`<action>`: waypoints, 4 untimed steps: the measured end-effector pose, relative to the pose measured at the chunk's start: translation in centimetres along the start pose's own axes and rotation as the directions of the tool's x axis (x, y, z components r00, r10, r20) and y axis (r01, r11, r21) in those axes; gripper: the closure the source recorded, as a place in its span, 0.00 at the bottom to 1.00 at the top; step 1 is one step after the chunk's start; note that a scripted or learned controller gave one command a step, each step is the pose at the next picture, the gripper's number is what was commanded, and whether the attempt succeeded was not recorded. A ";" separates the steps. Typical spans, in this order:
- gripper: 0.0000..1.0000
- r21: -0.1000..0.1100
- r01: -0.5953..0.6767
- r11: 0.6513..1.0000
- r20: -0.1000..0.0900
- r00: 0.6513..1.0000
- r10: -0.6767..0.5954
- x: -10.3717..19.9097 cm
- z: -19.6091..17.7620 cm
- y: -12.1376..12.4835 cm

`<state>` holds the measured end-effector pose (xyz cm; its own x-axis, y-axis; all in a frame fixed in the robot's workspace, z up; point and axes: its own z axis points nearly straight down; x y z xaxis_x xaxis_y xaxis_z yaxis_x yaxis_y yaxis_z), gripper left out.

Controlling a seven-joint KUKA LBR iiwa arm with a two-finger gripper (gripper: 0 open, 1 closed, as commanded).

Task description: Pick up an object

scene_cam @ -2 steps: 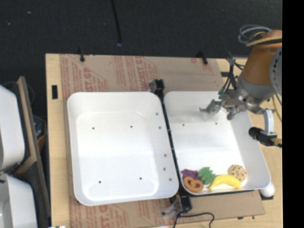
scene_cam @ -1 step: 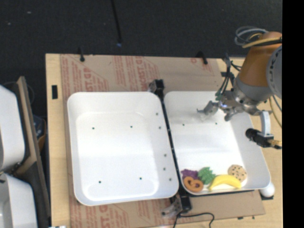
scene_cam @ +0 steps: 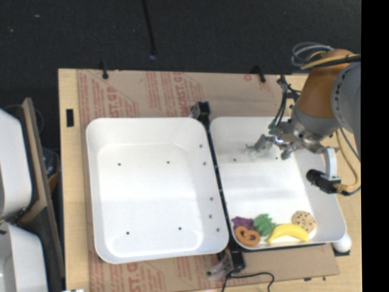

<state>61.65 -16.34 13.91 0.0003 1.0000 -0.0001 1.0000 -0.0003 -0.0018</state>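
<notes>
Five small toy foods lie clustered along the near edge of the right bin (scene_cam: 316, 193): grapes (scene_cam: 242, 222), pretzel (scene_cam: 247, 236), green leaf (scene_cam: 264, 224), banana (scene_cam: 288, 233), cookie (scene_cam: 303, 221). All look light, rigid and slick; the banana's middle seems the best hold. The gripper (scene_cam: 267, 145) hovers well apart near the bin's far end; its fingers' state I cannot tell. The left bin (scene_cam: 97, 163) sits alongside on the cardboard-covered counter (scene_cam: 134, 96).

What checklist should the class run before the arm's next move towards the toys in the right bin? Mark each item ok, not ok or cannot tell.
1. Toys lie in the right bin: ok, clustered along its near edge.
2. Gripper is above the toys: not ok, it hangs over the bin's far part.
3. Banana lies free of neighbours: not ok, the cookie and green toy crowd it.
4. Pretzel is away from the wall: not ok, it sits in the corner.
5. Jaws open: cannot tell.
</notes>
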 end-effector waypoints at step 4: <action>0.00 -0.001 -0.003 1.000 0.001 1.000 0.003 7.9 -6.1 -5.4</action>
<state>56.29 -8.48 20.02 0.0036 1.0000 -0.0007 1.0000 -0.0036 -0.0012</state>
